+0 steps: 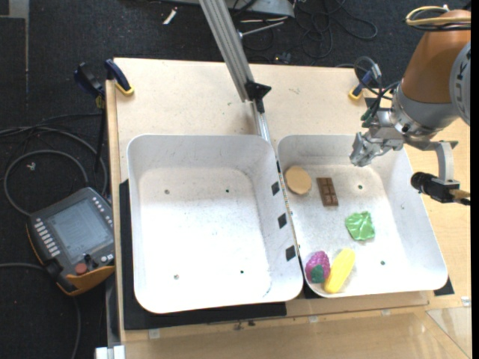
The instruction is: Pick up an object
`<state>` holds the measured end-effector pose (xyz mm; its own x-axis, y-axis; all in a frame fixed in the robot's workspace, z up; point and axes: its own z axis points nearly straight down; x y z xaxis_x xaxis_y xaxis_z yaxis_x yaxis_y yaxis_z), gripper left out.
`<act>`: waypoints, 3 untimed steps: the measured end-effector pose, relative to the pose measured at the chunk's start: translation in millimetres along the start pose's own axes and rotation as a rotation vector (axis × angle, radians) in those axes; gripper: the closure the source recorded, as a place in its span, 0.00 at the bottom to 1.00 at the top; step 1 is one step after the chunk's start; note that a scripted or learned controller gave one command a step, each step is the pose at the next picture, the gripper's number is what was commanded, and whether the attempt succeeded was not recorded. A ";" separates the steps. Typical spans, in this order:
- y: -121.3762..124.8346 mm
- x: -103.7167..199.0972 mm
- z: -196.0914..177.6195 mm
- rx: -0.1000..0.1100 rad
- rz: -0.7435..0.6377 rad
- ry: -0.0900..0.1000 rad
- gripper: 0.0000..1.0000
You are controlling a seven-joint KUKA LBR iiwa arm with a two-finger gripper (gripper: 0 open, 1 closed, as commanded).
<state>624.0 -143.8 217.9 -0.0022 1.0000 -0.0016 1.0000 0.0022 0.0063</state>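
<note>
Arm hovers over the right bin (419, 230), holding nothing visible.
Below the gripper (362, 155), whose finger spread I cannot tell: green leaf (360, 226), yellow corn (339, 270), tan disc (298, 180), purple-green piece (317, 265), brown bar (327, 191).

Robotics lab, teach pendant (72, 234) on floor, loose cables (314, 10), clamped bench (187, 99)
</note>
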 end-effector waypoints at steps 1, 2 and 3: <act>4.2 -2.3 -64.1 -0.002 0.000 -0.001 1.00; 5.7 60.7 -51.4 0.007 -0.006 0.004 1.00; 3.3 124.5 -43.4 0.007 -0.006 0.004 1.00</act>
<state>626.8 -19.2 261.1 -0.0083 1.0000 0.0024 1.0000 0.0083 -0.0010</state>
